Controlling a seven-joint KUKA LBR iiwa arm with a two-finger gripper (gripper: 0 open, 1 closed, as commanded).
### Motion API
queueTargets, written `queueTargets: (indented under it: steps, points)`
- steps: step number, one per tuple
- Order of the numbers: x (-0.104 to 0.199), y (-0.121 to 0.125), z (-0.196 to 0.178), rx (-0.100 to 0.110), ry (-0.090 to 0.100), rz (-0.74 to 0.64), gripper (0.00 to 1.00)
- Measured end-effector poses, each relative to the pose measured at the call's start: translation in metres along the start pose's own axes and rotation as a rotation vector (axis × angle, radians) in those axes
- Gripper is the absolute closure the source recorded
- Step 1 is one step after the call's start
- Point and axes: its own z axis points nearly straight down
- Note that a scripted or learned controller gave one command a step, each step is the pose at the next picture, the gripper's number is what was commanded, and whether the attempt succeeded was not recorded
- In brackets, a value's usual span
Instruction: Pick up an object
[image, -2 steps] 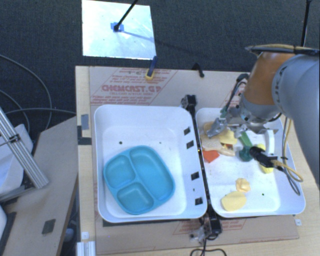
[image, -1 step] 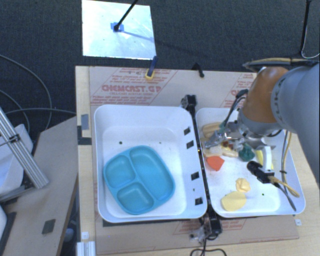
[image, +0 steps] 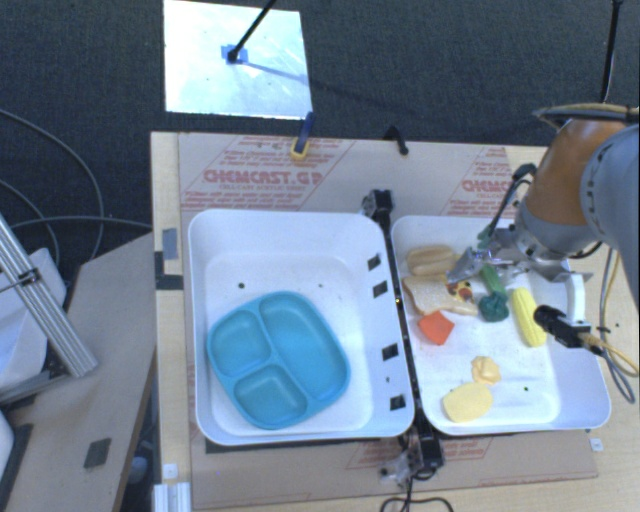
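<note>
The grey arm (image: 590, 190) with its orange band reaches in over the right bin (image: 575, 400), a shallow white plastic tray with rounded corners. Its gripper (image: 478, 268) hangs low among the toy food near the bin's far side. The metal fingers are lost in clutter there, so I cannot tell whether they are spread or closed, or whether anything sits between them.

Just under the gripper lies a small dark green knobbly piece (image: 493, 306), perhaps broccoli. Beside it is a ridged yellow corn cob (image: 525, 315), lying lengthwise. A tan hot-dog bun (image: 431, 261) rests towards the bin's far left corner, with a pale flat slice of bread (image: 430, 296) just in front of it. An orange wedge-shaped block (image: 436, 327) touches the bread's near edge. Closer to me sit a small lumpy yellow piece (image: 485, 369) and a smooth pale yellow lump (image: 467, 402).

The left bin (image: 230, 240) holds a glossy blue plate (image: 277, 357) with three compartments, lying flat.
</note>
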Motion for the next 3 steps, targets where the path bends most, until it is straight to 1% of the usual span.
queueTargets:
  steps: [1,2,3]
  points:
    - [-0.009,-0.105,0.031,0.013,0.005,0.002,0.00]
    - [-0.008,-0.099,0.018,0.002,0.003,-0.001,1.00]
    - [0.081,-0.122,-0.094,-0.003,0.007,-0.014,1.00]
